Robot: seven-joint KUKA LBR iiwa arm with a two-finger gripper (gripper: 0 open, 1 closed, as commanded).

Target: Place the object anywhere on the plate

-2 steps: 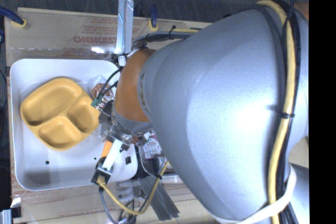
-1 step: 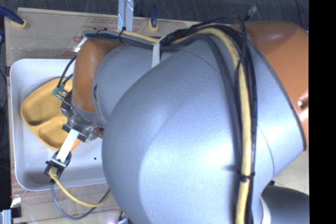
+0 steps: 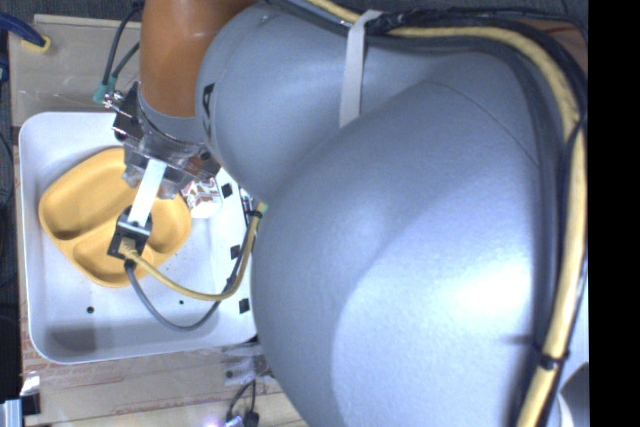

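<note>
A yellow plate (image 3: 85,205) with a wavy rim lies in the left part of the white bin (image 3: 60,335). My gripper (image 3: 185,175) hangs over the plate's right edge, below the orange band of the arm. A small pale, shiny thing with reddish marks (image 3: 205,196) shows just under the gripper at the plate's right rim. Whether it is held or resting there is hidden by the wrist.
The grey arm (image 3: 400,215) covers the whole right and middle of the view, hiding the other bin. A yellow cable (image 3: 190,293) loops over the bin floor below the plate. Bare bin floor shows along the bottom left.
</note>
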